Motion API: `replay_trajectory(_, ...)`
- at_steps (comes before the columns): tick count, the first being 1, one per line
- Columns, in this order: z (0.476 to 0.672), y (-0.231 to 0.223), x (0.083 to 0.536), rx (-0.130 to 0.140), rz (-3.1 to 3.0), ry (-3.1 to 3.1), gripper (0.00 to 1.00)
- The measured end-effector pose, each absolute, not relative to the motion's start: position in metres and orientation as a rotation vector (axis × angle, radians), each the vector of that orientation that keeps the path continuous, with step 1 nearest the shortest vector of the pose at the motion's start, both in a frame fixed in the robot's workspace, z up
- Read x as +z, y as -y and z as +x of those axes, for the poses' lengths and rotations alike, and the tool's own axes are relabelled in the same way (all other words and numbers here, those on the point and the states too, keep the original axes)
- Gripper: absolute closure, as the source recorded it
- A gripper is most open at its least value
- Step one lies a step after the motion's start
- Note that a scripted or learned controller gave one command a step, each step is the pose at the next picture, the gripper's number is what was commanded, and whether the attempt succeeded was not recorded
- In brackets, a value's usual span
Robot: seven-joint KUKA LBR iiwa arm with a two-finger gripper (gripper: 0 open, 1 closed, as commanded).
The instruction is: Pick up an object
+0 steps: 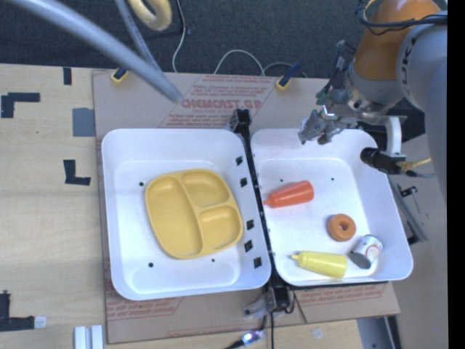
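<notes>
The right bin (378, 187) holds an orange carrot-shaped toy (290, 194) near its left side, a brown donut (341, 227), a yellow bottle (320, 262) lying along the front wall, and a small silver can (366, 251) at the front right corner. My gripper (318, 131) hangs over the bin's back edge, above and behind the carrot, with nothing visible between its fingers. The arm's orange band (396, 24) sits above it at the upper right.
The left bin (120, 195) contains a yellow divided plate (194, 212). A black clip divider (247, 187) runs between the bins. Both bins rest on a cardboard sheet (218, 97). A grey pole (87, 31) crosses the upper left.
</notes>
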State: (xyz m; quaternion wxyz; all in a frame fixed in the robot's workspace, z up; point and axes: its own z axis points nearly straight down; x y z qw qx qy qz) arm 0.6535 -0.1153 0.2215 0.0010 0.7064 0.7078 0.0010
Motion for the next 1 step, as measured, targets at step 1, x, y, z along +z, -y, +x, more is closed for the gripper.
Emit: replay_trajectory(1, 0.6476, 0.0576, 0.2293, 0.001, 2.216, -2.230, 1.00)
